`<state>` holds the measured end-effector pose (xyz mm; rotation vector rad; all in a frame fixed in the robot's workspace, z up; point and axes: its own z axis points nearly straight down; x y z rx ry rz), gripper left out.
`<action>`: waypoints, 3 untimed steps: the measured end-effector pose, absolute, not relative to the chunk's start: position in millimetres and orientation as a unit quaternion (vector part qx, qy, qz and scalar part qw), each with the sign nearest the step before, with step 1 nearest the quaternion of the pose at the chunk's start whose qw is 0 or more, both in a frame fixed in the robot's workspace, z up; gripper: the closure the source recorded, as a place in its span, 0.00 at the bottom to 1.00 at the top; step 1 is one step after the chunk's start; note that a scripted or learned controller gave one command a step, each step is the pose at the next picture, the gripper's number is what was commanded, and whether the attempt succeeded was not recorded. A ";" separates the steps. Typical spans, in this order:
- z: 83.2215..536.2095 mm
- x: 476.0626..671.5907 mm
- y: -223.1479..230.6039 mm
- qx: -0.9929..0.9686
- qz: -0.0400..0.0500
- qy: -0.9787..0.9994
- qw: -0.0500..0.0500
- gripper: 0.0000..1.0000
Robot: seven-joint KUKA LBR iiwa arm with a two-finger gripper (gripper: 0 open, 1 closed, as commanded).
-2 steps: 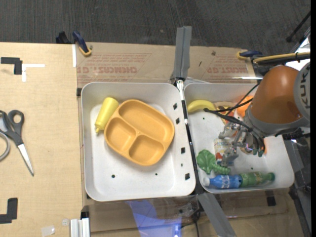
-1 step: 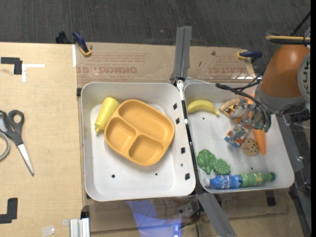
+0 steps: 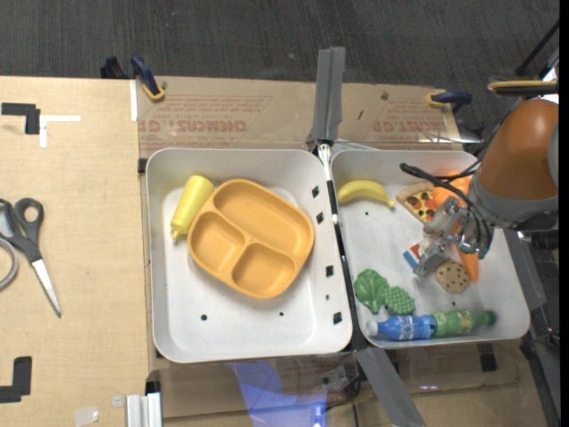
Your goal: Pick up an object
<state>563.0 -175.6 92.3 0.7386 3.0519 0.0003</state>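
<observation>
1. I see the arm reaching in from the right, its orange band above the wrist, with the gripper low over the right bin.
2. I cannot tell from this angle whether the gripper is spread or pressed together; cables and metal parts clutter the tip, and nothing is plainly pinched there.
3. Just right of and slightly below the gripper lies a round brown cookie with dark spots, touching or nearly touching the tip.
4. An orange carrot-like piece sits just right of the cookie, partly hidden by the wrist.
5. Just left of the gripper there is a small blue and white item; too little of it shows to name it.
6. Above the gripper, near the wrist, lies a toy pizza slice.
7. Up and to the left of the gripper, a yellow banana rests by the bin's far left corner.
8. Below and left of the gripper sits a green leafy toy; below it, a blue and green bottle lies on its side along the near wall.
9. Well to the left of the gripper, the left bin holds an orange divided plate and a yellow bottle touching its edge.
10. Far left, scissors lie on the bench.
</observation>
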 end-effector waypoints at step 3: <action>105.6 644.0 -168.6 0.262 0.000 0.965 0.006 0.00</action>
